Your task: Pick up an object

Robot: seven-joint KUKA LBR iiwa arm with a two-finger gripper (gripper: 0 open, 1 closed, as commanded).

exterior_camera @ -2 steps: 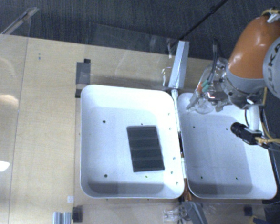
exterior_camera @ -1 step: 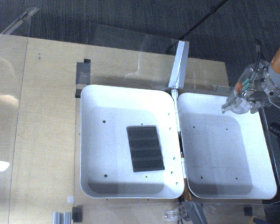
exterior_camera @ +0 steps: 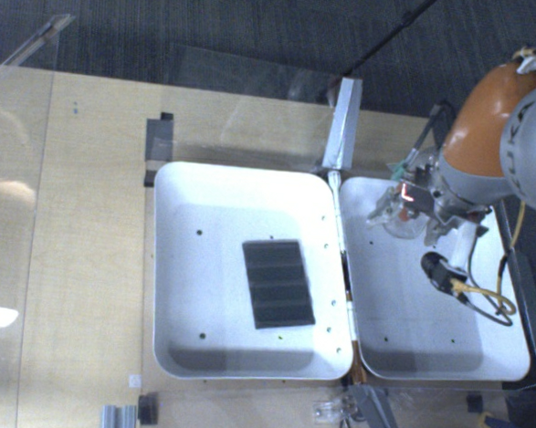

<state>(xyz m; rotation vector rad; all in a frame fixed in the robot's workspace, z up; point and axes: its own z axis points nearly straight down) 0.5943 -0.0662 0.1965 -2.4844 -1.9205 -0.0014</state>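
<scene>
Dark ribbed rectangular pad (exterior_camera: 279, 283) flat in centre-frame white bin (exterior_camera: 174, 248). Two-finger gripper (exterior_camera: 406, 209) low over right bin (exterior_camera: 406, 328), upper right; finger state impossible to tell.

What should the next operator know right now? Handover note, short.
Pincer: low over the upper part of the right bin, hanging from the arm's orange-banded wrist; nothing visible in its grip.
Objects: a dark ribbed rectangular pad lies flat near the middle of the left bin, apart from the pincer. I can't make out any loose object under the pincer in the right bin.
Done: nothing picked yet.
Left: get a grasp on an object and lift it; the pad is the one clear candidate, and the arm would need to cross to the left bin for it.
</scene>
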